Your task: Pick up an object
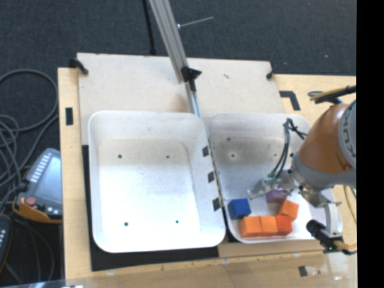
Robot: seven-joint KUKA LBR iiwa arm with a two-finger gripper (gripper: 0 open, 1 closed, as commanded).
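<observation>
In the right bin [252, 131], near its front edge, lie a blue cube [239, 207], an orange block [266, 225] made of joined cubes, a smaller orange cube [289, 209] and a purple block [276, 195]. My gripper [275, 188] hangs low over the purple block, right above the cluster. The grey and orange wrist covers most of it, and the purple block is partly hidden beneath it.
The left bin [150, 179] sits beside the right one, split from it by a raised rim with clips. A slanted aluminium pole [171, 35] rises from the back. Cables and a teach pendant [42, 185] lie off the bench to the left.
</observation>
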